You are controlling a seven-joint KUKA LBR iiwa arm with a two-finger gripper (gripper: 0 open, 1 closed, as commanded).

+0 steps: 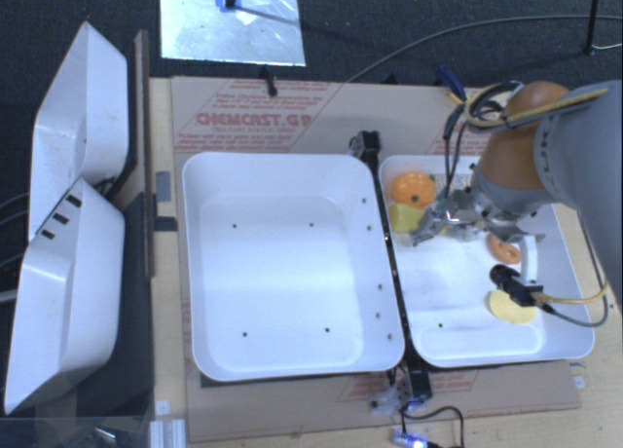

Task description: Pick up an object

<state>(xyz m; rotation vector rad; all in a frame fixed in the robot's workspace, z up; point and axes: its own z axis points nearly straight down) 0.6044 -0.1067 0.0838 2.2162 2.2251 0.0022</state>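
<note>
Where the arm (545, 144) reaches into the right bin (467, 344), the fingers (433, 222) sit low over the bin's upper left part, but they are too small and blurred to tell whether they are spread or closed, or whether anything lies between them. Just up and left of them an orange ball (411, 187) rests near the bin's top left corner, with a yellow piece (401, 217) touching it below. Right of the fingers, partly under the wrist, lies an orange ring (504, 249). Lower right, a pale yellow disc (510, 308) lies on the bin floor, well apart from the fingers. The left bin (292, 271) stands just beside the right one on the table (253, 110).
</note>
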